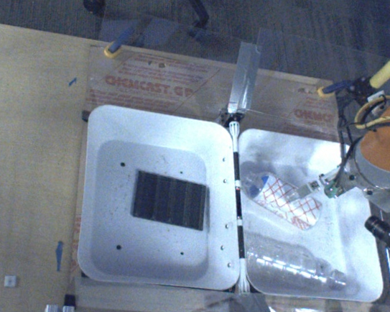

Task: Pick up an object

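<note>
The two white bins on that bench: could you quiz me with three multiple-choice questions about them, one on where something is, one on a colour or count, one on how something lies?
1. Where is the dark ribbed rectangular panel?
A. In the left bin
B. In the right bin
C. On the wooden bench outside both bins

2. What pattern covers the small packet under the gripper?
A. Plain green
B. Red crisscross lines on white
C. Black dots on yellow

3. How does the clear plastic bottle lie?
A. Standing upright
B. On its side
C. Hanging from the gripper

Answers:
1. A: the dark ribbed panel sits on the floor of the left bin.
2. B: the packet shows a red grid on white, with a blue end, just beside the gripper.
3. B: the clear plastic bottle lies lengthwise along the near wall of the right bin.
</note>
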`<state>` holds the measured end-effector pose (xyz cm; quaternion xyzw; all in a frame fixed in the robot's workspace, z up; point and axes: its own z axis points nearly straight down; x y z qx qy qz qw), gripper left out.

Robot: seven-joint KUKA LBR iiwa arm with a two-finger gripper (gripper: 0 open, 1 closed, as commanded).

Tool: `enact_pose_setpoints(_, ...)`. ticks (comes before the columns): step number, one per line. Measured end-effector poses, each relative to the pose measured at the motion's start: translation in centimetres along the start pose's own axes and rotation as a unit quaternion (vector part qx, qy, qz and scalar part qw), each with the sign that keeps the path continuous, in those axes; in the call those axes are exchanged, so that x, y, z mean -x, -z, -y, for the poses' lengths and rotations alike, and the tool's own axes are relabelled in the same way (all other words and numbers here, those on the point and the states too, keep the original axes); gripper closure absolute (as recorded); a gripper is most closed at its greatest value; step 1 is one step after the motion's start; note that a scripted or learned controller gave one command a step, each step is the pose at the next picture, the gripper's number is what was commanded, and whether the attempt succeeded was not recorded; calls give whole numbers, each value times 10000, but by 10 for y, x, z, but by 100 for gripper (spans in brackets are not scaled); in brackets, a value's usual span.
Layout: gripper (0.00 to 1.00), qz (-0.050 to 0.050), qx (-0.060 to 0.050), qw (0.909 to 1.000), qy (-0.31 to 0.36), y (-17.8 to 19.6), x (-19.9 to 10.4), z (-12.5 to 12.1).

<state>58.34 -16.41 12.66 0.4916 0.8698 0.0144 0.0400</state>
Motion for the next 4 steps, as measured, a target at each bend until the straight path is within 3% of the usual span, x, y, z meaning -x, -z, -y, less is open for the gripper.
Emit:
enact_pose_setpoints(2, 0, -9, -3, 10000, 6, 0, 0, 0)
enact_pose_setpoints(3, 100, -55, -2, 10000, 22, 12, -2, -3)
enact_pose_setpoints(4, 0, -61, -10, 10000, 21, 11, -2, -2)
